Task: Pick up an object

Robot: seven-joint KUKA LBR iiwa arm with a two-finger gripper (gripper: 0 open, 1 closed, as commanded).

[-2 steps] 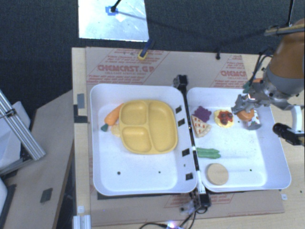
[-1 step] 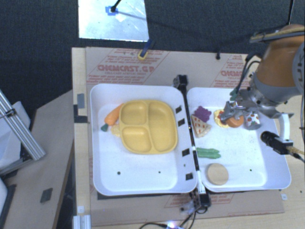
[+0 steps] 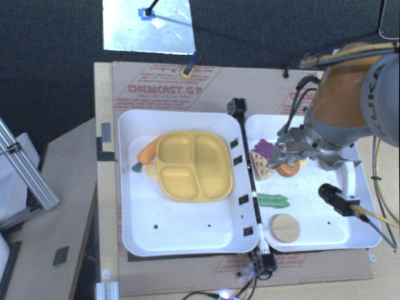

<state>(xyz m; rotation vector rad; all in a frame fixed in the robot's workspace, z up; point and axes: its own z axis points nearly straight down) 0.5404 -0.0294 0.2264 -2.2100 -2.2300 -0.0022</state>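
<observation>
While I hover low over the orange toy [image 3: 288, 169], I cannot tell my grip's state. The crowding waffle piece [image 3: 260, 165] could spoil my pick.

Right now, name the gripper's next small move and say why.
Probably a short straight descent. The gripper hangs over the right bin, directly above the orange round piece, with the purple toy and waffle-like piece crowding its left side, so sideways drift risks catching those.

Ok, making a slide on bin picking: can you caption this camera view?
KUKA arm's gripper lowered over toy food in the right bin; yellow divided plate and carrot in the left bin.
</observation>
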